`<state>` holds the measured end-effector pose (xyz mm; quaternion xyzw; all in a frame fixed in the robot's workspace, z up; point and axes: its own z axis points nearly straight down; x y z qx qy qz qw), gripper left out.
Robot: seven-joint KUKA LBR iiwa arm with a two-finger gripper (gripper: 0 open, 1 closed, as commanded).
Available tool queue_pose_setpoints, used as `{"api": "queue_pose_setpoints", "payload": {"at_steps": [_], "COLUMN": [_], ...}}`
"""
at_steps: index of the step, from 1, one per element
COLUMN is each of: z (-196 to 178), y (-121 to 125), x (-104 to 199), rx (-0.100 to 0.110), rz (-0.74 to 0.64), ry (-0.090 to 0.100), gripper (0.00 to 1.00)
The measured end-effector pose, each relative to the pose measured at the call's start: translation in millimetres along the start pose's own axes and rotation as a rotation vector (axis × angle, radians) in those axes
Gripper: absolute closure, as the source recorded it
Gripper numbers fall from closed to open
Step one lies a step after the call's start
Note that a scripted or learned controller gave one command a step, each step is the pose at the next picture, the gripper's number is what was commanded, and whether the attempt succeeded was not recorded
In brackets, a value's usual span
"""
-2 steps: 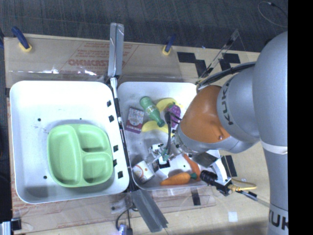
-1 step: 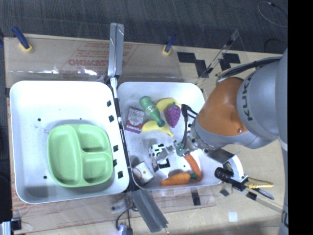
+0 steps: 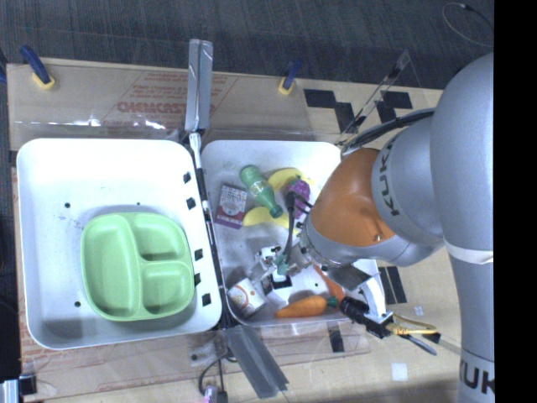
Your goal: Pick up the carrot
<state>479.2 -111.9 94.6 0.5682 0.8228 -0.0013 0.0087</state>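
Carrot (image 3: 302, 307) lies flat near front wall of right bin (image 3: 220, 250), at 5 o'clock of bin. Tool (image 3: 281, 267) hangs just at 11 o'clock of carrot, among clutter; whether spread or pressed together, cannot tell. Small can (image 3: 244, 296) at 9 o'clock of carrot. Green bottle (image 3: 258, 185) at 12 o'clock. Green divided tray (image 3: 138, 264) in left bin (image 3: 42, 191).

arm (image 3: 436, 183): grey, comes in from right, bent low
wrist band (image 3: 352, 204): orange, angled down-left
gripper (image 3: 281, 267): low, pointing down-left, finger state n/a
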Motion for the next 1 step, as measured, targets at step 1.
{"api": "queue_pose_setpoints", "payload": {"at_steps": [1], "z": [-11.0], "y": [-1.8], "x": [-2.9], "rx": [0.003], "rz": [-0.021], "ry": [0.011], "gripper": [0.00]}}
